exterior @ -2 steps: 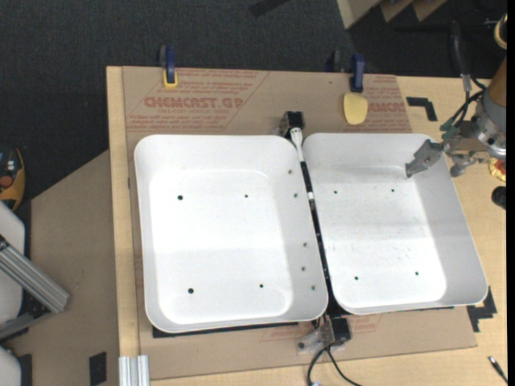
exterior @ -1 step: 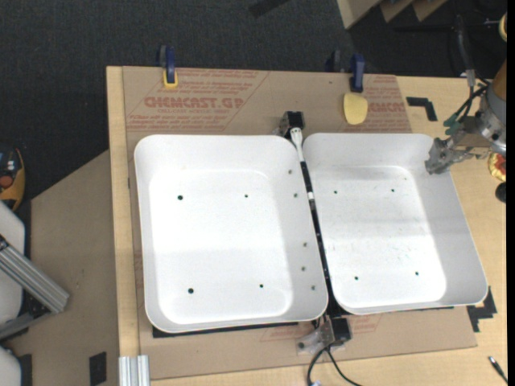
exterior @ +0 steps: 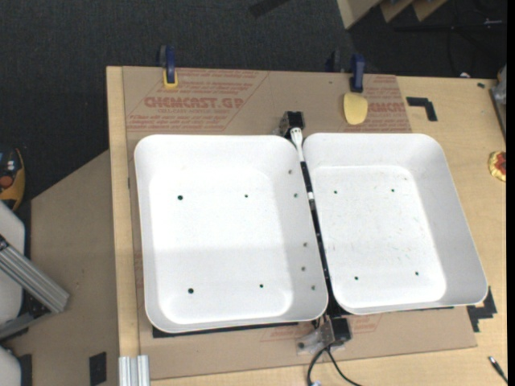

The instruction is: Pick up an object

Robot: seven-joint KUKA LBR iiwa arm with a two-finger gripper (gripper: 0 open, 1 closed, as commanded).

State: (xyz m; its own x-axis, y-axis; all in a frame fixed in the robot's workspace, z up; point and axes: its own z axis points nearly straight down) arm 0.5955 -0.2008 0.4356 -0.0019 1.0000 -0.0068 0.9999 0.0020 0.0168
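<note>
two shallow white bins sit side by side and touching on a brown cardboard sheet, the left bin and the right bin each showing a bare floor marked with a few small dark dots. a pale yellow piece lies on the cardboard just beyond the right bin's far rim, right below a blue clamp, though whether it is the object to pick cannot be told. how far the gripper is open, and whether it has hold of anything, cannot be told.
</note>
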